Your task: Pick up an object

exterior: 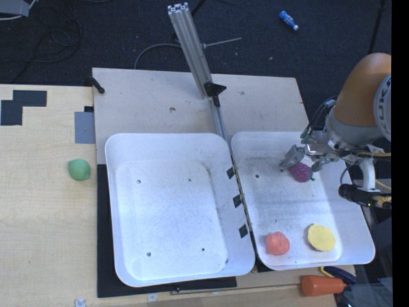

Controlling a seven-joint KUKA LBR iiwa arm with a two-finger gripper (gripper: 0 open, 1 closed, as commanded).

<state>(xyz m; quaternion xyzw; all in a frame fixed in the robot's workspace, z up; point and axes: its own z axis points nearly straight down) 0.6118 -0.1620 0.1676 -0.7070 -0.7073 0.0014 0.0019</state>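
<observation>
We've got the gripper [300, 164] down in the right bin [358, 251], at roughly 1 o'clock of that bin's floor, sitting right over the purple object [300, 172]. The fingers [289, 160] look spread fairly wide, one prong reaching toward 9 o'clock past the purple piece, the other side near 3 o'clock; the object sits below and between them, but we can't confirm it's clamped, so we read this as straddling for a grasp, not a hold. Contact with the floor: can't tell from this slant. Purple is the likely target because it's the one thing in the arm's near reach with free space all round it. The other two candidates, the red object [277, 243] and the yellow object [321, 237], lie near each other at 6 o'clock of the same bin, close to the front wall, which would crowd the fingers. The left bin [115, 149] carries nothing we can pick. A green ball [79, 169] sits out on the bench [38, 235] at 9 o'clock, well apart from both bins. The orange tool [323, 284] is outside the front rim at 6 o'clock. Next move, in our judgement: close the fingers, then lift and check.
</observation>
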